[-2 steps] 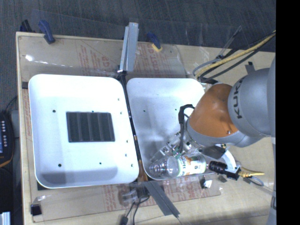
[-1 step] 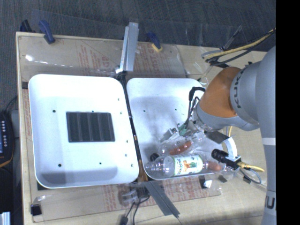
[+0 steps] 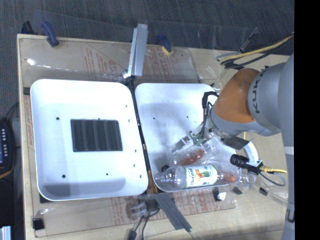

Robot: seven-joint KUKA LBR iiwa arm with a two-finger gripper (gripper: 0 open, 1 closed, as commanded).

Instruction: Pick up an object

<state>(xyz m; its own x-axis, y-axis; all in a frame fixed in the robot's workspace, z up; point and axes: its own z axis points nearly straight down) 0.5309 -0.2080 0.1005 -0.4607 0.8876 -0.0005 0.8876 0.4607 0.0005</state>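
- In the right bin point(image 3: 165, 104), near its front right corner, I see the gripper point(image 3: 192, 140) reaching down from the arm point(image 3: 250, 104), which comes in over the bin's right rim.
- From my screen I cannot tell how far the claw is parted, nor whether it has hold of anything; the metal at its tip blurs into the clear plastic beneath it.
- Just under the tip lies a clear plastic bottle point(image 3: 194, 156) with something reddish inside, tilted toward the bin's front.
- Touching that one on its front side is a second clear bottle with a white label point(image 3: 192, 176), lying on its side along the bin's front wall, cap end pointing left.
- Both bottles rest on the bin floor as far as I can judge; I see neither lifted clear of it.
- The left bin point(image 3: 50, 114) holds a dark ribbed rectangular block point(image 3: 96, 135), flat near its middle, well apart from the arm.
- A yellow-and-black cable bundle point(image 3: 250, 51) runs off behind the arm toward the upper right.
- Two blue clamps point(image 3: 50, 34) grip the bench's back edge.
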